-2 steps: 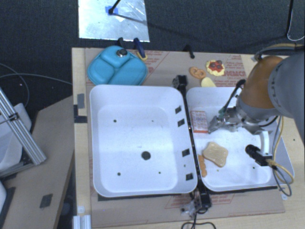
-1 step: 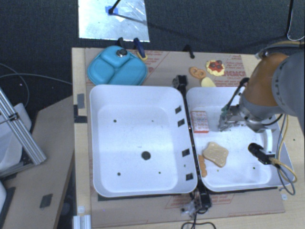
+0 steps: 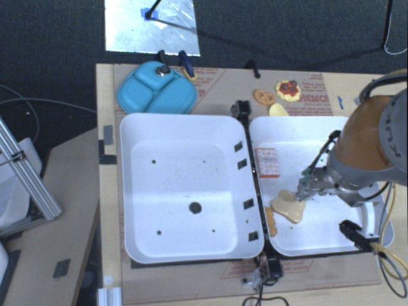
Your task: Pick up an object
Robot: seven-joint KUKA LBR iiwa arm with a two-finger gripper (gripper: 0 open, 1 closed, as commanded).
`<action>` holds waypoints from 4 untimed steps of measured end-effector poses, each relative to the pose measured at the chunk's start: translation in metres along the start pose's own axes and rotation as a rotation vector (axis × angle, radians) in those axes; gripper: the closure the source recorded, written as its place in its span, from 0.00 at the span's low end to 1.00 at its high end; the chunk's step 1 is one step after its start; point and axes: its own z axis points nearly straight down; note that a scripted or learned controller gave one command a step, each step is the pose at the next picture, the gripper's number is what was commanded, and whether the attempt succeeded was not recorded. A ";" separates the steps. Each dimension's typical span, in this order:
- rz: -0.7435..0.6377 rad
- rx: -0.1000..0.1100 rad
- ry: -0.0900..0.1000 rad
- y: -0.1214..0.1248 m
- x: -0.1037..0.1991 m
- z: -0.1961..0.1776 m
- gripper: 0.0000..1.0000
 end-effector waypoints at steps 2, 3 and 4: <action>-0.008 -0.007 -0.002 0.052 0.029 0.012 0.00; -0.004 -0.007 -0.001 0.050 0.028 0.000 1.00; -0.007 -0.008 0.000 0.012 0.063 -0.069 1.00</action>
